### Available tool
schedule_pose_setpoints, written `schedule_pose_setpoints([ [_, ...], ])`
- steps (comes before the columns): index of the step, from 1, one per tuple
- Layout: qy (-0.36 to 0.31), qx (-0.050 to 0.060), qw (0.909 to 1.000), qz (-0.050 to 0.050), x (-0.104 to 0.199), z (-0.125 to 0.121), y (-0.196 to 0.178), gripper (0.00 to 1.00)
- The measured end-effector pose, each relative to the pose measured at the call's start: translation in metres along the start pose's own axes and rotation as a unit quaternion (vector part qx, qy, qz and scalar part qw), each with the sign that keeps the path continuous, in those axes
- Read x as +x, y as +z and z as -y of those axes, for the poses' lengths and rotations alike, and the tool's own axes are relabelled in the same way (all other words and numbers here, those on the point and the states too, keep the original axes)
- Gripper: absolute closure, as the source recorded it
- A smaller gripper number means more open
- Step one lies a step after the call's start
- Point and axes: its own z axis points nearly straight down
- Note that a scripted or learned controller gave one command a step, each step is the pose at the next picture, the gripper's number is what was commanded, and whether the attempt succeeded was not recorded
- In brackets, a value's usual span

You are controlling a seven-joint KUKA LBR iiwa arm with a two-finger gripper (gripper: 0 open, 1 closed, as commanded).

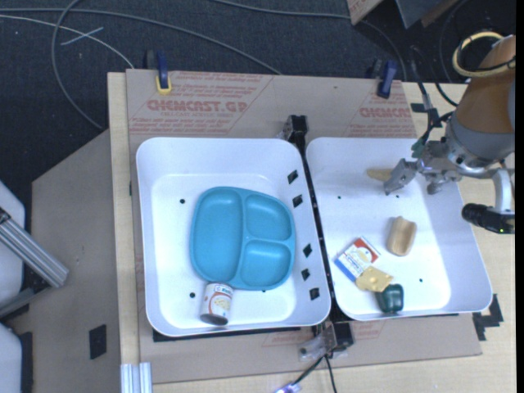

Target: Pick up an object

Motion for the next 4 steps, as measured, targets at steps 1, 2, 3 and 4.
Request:
schedule_pose_setpoints([
  [1,-0.001,-0.001,1.0,0.0,0.002,-0.01,0.049,0.0],
  [2,-0.001,-0.003,1.0,0.001,0.002,-0.011,0.035,1.0],
  [3,0.0,-0.005,1.0,0.002,0.004,-0.012,-0.008,1.0],
  [4,0.0,-0.006,1.0,0.002,0.003,-0.015,-0.073,1.0],
])
